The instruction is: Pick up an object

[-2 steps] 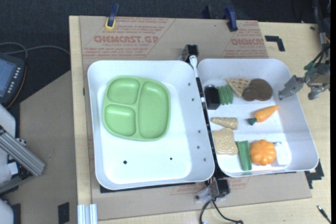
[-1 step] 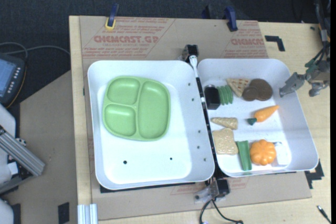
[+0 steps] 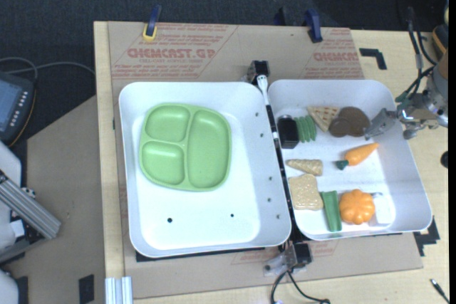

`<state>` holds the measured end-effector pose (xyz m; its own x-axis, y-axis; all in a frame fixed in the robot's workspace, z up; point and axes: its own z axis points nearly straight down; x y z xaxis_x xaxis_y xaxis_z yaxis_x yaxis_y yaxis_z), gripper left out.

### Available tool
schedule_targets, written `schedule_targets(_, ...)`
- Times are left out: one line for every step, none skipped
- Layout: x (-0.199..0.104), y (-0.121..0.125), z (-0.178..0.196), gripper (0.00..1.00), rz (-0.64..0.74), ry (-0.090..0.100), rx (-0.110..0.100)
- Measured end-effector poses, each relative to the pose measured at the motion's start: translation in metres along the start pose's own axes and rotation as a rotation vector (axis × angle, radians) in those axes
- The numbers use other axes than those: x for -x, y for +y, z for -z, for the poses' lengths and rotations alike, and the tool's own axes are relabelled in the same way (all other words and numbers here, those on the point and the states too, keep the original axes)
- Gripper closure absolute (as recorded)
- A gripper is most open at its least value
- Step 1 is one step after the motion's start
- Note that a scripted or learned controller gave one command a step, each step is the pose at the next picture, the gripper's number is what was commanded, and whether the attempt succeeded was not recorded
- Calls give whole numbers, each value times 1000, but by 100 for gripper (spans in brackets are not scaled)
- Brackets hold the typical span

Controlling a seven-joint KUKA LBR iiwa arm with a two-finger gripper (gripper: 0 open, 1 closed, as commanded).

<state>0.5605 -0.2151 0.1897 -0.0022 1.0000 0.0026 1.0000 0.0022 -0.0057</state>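
Two shallow white plastic bins side by side on a bench point(image 3: 214, 46) topped with printed brown cardboard. Left bin point(image 3: 142, 224): smooth, rounded corners, holds one glossy pale-green divided plate point(image 3: 187, 147) with three compartments, sitting toward the far-left of the bin. Right bin point(image 3: 406, 181) has the candidates to pick, all toy food with a smooth moulded look. Along its left wall: a small black block point(image 3: 287, 131) touching a ribbed green piece point(image 3: 306, 127). Right of those, far side: a tan triangular waffle-pattern wedge point(image 3: 324, 116) against a rounded dark-brown lump point(image 3: 348, 122). Mid bin: a pale tan wedge point(image 3: 306, 166), and further right an orange carrot point(image 3: 360, 154) with a green stem end, lying tilted. Near side: a beige square slice with speckled texture point(image 3: 305, 192), a flat green strip point(image 3: 331, 211) just beside it, then a lobed orange pumpkin-like piece point(image 3: 356, 206), with a small white item point(image 3: 383, 208) to its right that's too washed out to identify. Gripper point(image 3: 379, 124) comes in at the right edge over the far-right part of the right bin, metal, angled, tip near the brown lump. Nothing visibly between the fingers; can't tell if the jaws are released or clenched.
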Motion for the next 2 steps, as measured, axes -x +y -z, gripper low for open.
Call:
schedule_targets(6,5,-59,0,-2,0,-1)
schedule_targets(1,7,-107,0,2,8,2)
